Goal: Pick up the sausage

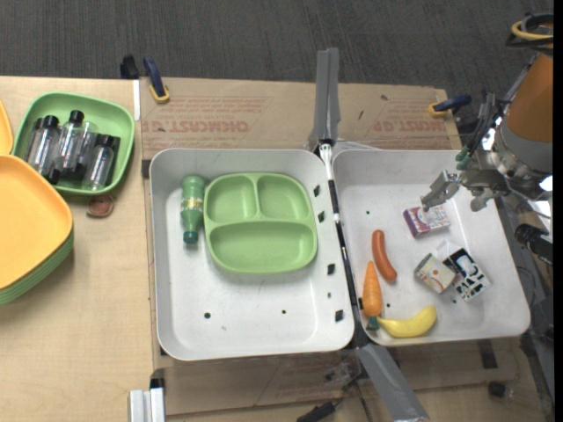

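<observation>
Beside the carrot (372, 290) lies a slim sausage (383, 255) (reddish-orange).

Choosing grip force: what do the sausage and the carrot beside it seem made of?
Sausage: probably moulded plastic, smooth, uniform orange-red with a slight sheen, so likely a toy. Carrot: likely the same, even orange with a green tip; hardness cannot be told.

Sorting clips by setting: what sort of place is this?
Likely a robotics lab bench: two white bins side by side on cardboard, clamps at the bench edge, and toy food such as a sausage laid out for picking.
</observation>
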Controlling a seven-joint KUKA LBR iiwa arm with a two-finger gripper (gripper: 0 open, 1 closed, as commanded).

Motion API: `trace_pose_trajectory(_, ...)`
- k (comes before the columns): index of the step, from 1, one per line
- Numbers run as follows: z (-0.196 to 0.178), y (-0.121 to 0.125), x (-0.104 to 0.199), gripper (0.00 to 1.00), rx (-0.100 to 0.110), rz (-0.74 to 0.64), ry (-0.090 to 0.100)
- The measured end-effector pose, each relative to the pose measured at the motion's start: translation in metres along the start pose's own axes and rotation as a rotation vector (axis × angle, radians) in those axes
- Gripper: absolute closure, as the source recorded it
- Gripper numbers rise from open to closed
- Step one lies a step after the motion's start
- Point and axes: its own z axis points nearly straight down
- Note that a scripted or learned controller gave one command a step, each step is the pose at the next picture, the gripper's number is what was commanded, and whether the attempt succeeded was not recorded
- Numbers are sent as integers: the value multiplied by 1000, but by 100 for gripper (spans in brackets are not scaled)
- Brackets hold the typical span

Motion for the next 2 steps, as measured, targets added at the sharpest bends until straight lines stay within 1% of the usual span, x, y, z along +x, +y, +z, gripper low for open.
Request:
trace_pose_trajectory(1, 103, 13, 46, 0, -1, -55, 0)
trace_pose_trajectory(2, 133, 10, 50, 0, -1, -88, 0)
